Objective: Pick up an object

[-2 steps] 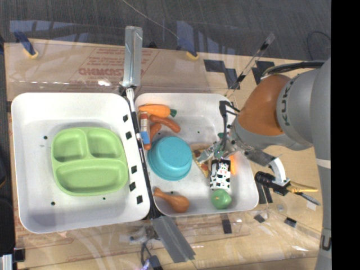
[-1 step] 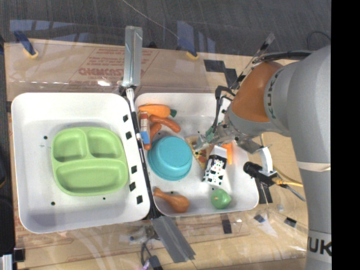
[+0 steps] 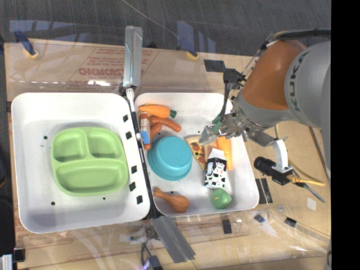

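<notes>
Arm (image 3: pixel 281 83) comes in from the right and sits over the right bin (image 3: pixel 247 176), orange band above the wrist prominent. Gripper (image 3: pixel 216 133) is low over the bin's right-centre, near the orange block (image 3: pixel 224 145) and just above the black-and-white cow-pattern carton (image 3: pixel 215 173). Can't tell the pincer's state from this angle, and nothing is visibly between its tips, so no confirmed grasp. Right bin contents: teal bowl (image 3: pixel 170 157) upside down in the middle, two toy carrots (image 3: pixel 157 111) at the top left, a marker-like stick (image 3: pixel 144 127) along the left wall, a small patterned orange-yellow item (image 3: pixel 197 149) touching the bowl's right side, a green pear-like fruit (image 3: pixel 221 198) at the bottom right just below the carton, a brown-orange drumstick-shaped toy (image 3: pixel 171 199) at the bottom. Left bin (image 3: pixel 34 207) holds a green three-compartment plate (image 3: pixel 88 161), lying flat, roughly centred. Both bins sit side by side on the bench (image 3: pixel 67 66), touching along the middle divider.
</notes>
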Motion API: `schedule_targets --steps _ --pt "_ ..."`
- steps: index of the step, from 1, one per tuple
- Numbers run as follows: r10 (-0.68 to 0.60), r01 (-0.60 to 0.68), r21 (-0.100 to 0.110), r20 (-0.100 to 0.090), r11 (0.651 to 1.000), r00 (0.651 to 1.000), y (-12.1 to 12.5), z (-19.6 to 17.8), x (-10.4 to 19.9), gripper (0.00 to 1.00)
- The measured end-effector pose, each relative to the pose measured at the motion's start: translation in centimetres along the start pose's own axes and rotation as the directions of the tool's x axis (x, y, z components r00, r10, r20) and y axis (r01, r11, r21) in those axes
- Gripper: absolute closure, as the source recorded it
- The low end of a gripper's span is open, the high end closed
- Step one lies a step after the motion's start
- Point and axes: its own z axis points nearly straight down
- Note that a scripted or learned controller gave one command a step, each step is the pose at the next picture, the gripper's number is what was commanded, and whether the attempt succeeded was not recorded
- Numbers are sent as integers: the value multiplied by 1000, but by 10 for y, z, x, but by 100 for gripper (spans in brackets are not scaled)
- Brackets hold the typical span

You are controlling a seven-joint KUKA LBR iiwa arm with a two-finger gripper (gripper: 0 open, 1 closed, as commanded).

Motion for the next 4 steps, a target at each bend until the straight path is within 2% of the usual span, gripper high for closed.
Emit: schedule_targets --steps 1,2,3,4 --pt "131 -131 13 -4 991 991 -55 129 0 100" --pt "286 -286 11 -2 958 958 7 45 46 100" --pt "712 -712 13 6 702 702 26 3 89 100" --pt "544 -544 -11 -5 839 839 -6 93 45 100"
